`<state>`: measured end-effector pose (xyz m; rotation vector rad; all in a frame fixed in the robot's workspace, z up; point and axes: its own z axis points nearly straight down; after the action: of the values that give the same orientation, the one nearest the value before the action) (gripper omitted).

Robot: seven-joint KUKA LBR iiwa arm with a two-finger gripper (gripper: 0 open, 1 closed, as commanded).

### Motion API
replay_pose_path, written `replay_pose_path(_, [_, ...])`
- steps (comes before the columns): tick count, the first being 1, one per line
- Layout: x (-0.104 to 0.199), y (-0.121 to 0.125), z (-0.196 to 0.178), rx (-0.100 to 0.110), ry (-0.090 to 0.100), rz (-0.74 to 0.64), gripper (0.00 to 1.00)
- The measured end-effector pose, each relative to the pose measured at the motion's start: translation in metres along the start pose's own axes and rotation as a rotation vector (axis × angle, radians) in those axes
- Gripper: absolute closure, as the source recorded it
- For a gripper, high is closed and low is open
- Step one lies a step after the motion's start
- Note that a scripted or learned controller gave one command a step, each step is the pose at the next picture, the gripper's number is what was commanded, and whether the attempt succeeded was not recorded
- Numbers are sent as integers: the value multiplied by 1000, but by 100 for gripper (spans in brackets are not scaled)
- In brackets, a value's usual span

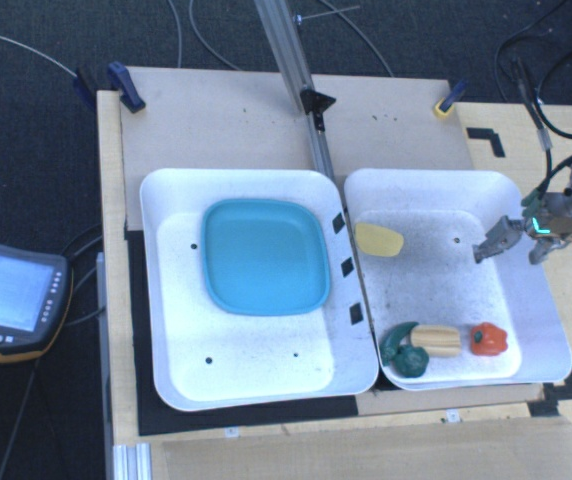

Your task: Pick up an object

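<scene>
Nothing here can be read. The handheld control pendant lying off the bench at nine o'clock has a lit screen, but whatever is on it is washed out to a pale blur, and the buttons down its side are too small to make out. The black marks on the bench top at about two o'clock, and the small black tabs along the seam between the two white bins, are plain shapes with no lettering on them.
</scene>
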<state>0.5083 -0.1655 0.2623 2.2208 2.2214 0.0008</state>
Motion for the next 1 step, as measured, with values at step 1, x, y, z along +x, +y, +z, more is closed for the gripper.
replay_pose_path(1, [0,0,0,0,0,0,0])
